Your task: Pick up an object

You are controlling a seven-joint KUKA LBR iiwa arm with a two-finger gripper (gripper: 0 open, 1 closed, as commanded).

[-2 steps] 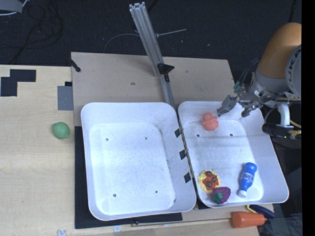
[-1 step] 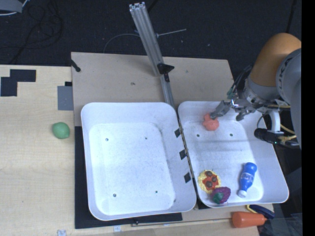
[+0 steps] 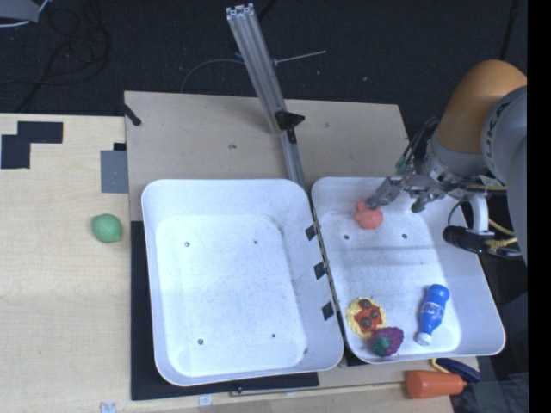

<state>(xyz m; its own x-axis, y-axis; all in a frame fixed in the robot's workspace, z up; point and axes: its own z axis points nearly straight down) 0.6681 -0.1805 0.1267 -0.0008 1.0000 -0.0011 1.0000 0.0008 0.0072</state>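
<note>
My gripper (image 3: pixel 398 202) hangs over the far end of the right bin (image 3: pixel 405 265) and looks open, its two fingers spread apart. The left fingertip (image 3: pixel 378 200) sits right at the top edge of a small orange-red lump (image 3: pixel 368 218) that lies on the bin floor. The lump is beside that finger, not between the two. Near the bin's front edge lie a blue bottle (image 3: pixel 433 311), a yellow piece with red spots (image 3: pixel 366 314) and a purple bunch (image 3: pixel 387 342).
The left bin (image 3: pixel 232 274) adjoins the right one. A green ball (image 3: pixel 107 228) rests on the bench left of the bins. An orange object (image 3: pixel 435 384) lies in front of the right bin. A metal rail (image 3: pixel 267 76) slants down from the back toward the bins' junction.
</note>
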